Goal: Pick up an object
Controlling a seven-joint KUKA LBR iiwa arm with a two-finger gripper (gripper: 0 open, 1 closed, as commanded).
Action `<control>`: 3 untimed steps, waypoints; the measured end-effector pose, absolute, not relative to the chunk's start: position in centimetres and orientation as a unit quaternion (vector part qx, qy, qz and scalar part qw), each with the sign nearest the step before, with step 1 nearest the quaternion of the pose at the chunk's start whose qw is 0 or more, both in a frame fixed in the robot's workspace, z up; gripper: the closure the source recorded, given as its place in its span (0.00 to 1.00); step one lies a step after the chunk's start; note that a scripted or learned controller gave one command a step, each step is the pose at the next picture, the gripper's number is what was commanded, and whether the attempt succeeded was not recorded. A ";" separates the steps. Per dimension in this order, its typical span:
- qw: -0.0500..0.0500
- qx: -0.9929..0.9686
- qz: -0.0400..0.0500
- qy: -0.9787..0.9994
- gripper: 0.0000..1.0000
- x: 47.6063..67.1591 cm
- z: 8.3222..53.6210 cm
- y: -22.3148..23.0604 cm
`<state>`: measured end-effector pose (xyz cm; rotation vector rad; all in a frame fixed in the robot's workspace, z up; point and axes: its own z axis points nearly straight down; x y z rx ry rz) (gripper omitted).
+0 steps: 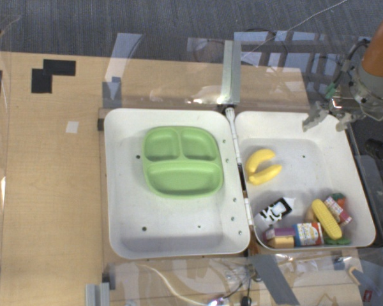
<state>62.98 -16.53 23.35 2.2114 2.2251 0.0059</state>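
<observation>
Two white bins sit side by side on the wooden bench, seen from above at a slant. The left bin [124, 234] holds one thing: a green divided plate [182, 161], lying flat near the bin's middle, with two small compartments at the far side and one long one at the near side.

The right bin [293, 146] holds the loose objects. A yellow banana [263, 166] lies in the bin's left-centre part, close to the wall shared with the left bin, well apart from the rest. A small black-and-white object [276, 210] sits nearer the front. Along the front right corner a cluster is packed together: a yellow corn cob [326, 218], a red-and-white packet [337, 208] just behind it, touching or nearly so, and a small box [306, 234] with an orange and blue label beside a purplish item [279, 233] at the front wall.

The arm enters at the upper right, its orange band [380, 50] at the frame's edge. The gripper [327, 115] hangs over the right bin's far right corner, well apart from every object. Its two pale fingers [313, 118] look spread apart, with nothing between them.
</observation>
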 end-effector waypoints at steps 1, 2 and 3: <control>0.001 0.700 0.001 0.714 0.00 59.6 13.7 -11.5; 0.006 0.662 0.005 0.749 0.00 57.8 9.1 -9.7; 0.008 0.662 0.009 0.750 1.00 58.1 10.4 -9.4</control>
